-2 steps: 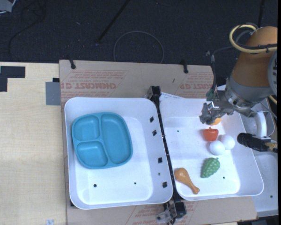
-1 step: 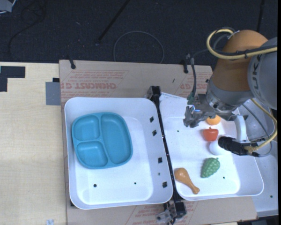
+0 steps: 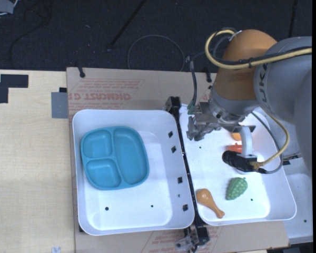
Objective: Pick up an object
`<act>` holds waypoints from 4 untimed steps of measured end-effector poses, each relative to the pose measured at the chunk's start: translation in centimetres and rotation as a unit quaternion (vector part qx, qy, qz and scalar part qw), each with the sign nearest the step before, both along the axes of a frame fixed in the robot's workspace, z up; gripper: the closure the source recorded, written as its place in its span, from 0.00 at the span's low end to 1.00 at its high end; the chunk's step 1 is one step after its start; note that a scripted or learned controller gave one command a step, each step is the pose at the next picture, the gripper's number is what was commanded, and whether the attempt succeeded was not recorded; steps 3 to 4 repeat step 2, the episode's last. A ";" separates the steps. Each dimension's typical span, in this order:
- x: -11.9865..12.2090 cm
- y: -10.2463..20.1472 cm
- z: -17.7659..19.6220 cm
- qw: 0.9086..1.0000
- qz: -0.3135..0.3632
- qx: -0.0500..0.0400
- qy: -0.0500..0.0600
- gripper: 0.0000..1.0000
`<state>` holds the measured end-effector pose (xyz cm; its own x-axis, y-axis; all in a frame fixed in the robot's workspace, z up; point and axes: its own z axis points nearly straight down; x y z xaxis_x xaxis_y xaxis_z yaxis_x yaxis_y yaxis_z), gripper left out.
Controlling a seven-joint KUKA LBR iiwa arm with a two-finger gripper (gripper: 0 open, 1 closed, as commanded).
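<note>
Tool (image 3: pixel 196 132) hangs over the far-left corner of the right bin (image 3: pixel 213 165), above bare white floor. Cannot tell whether it is released or clenched; nothing is seen in it.

Candidates, all in the right bin:
- Toy drumstick (image 3: pixel 209 202), near edge. Tan-orange, smooth, glossy, bulbous head tapering to a thin shank. Judged hollow moulded plastic: light, stiff, somewhat slippery. Best taken across the fat head, as the shank would likely roll out.
- Green grape bunch (image 3: pixel 236 188), just right of the drumstick, apart from it. Knobbly surface; judged light and firm, and the bumps should give purchase. Take it across the widest part.
- Small orange piece (image 3: pixel 236 136), partly hidden by the wrist; shape unclear.

Left bin (image 3: pixel 126 207) holds a blue three-compartment plate (image 3: pixel 115 157), matte and shallow.
</note>
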<state>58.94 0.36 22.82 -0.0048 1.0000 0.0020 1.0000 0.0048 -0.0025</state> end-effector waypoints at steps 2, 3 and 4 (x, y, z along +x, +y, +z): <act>-0.1 10.8 0.3 1.000 -0.001 0.000 0.000 1.00; -0.1 10.8 0.3 1.000 -0.001 0.000 0.000 1.00; -0.1 10.8 0.3 1.000 -0.001 0.000 0.000 1.00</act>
